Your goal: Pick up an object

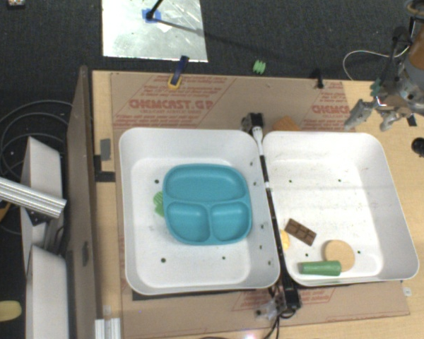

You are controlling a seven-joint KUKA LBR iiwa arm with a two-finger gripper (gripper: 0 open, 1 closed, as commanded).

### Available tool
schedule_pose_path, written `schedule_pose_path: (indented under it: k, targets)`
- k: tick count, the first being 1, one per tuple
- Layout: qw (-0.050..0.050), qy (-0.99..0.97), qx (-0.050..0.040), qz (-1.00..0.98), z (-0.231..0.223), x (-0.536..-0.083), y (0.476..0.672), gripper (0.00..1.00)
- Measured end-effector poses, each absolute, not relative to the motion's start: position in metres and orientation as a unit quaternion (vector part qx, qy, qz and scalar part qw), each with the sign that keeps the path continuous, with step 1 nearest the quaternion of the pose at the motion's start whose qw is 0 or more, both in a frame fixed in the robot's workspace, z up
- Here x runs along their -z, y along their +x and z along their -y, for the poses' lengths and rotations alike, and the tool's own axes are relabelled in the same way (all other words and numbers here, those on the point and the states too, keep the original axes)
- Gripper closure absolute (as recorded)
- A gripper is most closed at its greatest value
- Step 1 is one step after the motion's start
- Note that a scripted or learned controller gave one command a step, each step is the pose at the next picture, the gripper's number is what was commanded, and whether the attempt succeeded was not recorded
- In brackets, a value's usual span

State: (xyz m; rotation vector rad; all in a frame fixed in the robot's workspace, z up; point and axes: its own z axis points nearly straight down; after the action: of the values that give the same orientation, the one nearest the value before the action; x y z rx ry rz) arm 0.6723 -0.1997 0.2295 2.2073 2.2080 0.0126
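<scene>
Overhead view of the bench with 2 shallow white bins. The end effector hangs at the upper right, beyond the far right corner of the right bin, its 2 fingers spread apart with nothing between them.

The candidate objects lie along the near wall of the right bin: a green cylinder, a round tan cookie touching it, and a brown chocolate bar just beside. The left bin holds a teal divided plate with a green item partly under its left rim.

The step in hand appears to be the approach. A good grasp would descend over the cylinder's middle, fingers straddling its narrow width, clear of the cookie and the bin wall. The cylinder's long axis runs left-right, parallel to the near wall; the chocolate bar's axis slants from upper left to lower right.
</scene>
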Motion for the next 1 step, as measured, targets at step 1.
schedule_pose_path:
  k: [1]
  targets:
    - [-0.004, 0.706, 0.0022, -0.709, 0.1859, -0.0798, 0.6655, 0.00]
